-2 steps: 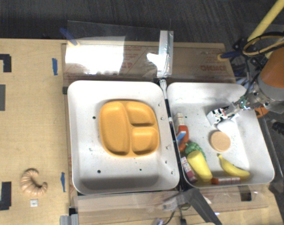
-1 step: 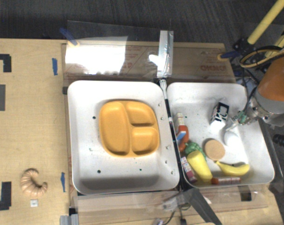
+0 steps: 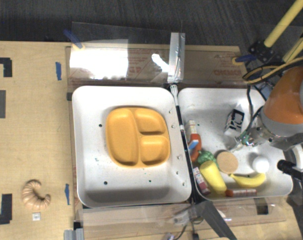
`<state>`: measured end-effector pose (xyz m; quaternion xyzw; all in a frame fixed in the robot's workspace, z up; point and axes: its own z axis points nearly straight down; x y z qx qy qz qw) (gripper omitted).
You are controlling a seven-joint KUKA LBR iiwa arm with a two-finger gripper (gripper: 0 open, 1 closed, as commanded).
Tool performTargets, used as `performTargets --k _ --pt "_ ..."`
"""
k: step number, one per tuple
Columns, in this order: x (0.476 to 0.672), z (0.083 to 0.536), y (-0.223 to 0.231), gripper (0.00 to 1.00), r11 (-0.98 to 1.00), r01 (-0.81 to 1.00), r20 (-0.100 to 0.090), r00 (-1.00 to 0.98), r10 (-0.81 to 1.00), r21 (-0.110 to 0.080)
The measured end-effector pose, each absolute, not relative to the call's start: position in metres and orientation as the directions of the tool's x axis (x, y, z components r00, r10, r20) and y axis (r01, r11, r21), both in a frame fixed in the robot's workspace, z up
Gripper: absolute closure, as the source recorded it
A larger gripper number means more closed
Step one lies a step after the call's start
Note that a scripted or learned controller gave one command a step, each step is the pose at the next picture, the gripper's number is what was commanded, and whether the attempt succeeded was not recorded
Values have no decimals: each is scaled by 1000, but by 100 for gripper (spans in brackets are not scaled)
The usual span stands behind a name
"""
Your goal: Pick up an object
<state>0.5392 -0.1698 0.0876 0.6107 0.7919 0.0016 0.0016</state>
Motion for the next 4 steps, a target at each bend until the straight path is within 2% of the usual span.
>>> performTargets --k 1,2,3,4 --pt "531 109 -132 100 532 847 0 -532 847 2" --pt "529 88 -105 100 320 947 -4 -320 947 5" --pt "530 88 -104 0 320 947 -4 -320 947 7" --pt "485 88 -131 0 297 955 -4 -297 955 5"
